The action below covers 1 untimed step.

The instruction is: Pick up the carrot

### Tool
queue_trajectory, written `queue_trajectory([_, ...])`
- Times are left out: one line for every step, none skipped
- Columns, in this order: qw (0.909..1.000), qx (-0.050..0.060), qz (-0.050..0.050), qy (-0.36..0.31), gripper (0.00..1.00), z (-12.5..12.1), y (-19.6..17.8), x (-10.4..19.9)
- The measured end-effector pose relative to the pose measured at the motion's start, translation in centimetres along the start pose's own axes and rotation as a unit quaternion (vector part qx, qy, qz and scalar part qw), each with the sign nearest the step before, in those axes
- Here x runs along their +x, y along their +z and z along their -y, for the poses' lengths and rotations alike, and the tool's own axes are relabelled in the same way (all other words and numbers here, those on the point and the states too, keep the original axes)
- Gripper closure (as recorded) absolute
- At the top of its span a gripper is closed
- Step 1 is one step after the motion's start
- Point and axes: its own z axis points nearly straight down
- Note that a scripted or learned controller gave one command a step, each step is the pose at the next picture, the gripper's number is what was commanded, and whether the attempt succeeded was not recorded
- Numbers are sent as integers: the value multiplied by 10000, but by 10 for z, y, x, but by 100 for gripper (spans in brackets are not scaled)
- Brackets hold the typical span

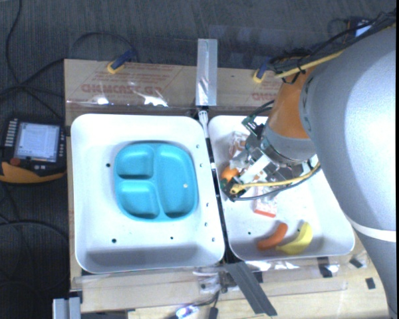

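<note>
An orange-red, tapered carrot (272, 235) lies near the front of the right bin (332, 208), touching a yellow banana (298, 238) on its right. My gripper (234, 178) is low over the bin's left side, close to the wall between the bins and well behind and left of the carrot. A small orange thing (229, 173) shows right at the gripper's tip. I cannot tell what it is or whether it is held. The grey arm with its orange band (289, 115) covers the bin's right and back.
A small red and white item (266, 209) lies between the gripper and the carrot. A pale crumpled item (239, 141) sits at the right bin's back left. The left bin (93, 238) holds a blue divided tray (156, 180). A yellow cable (272, 185) loops under the wrist.
</note>
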Motion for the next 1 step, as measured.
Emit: queue_trajectory([10000,13,31,-3,100,1,-7,-1])
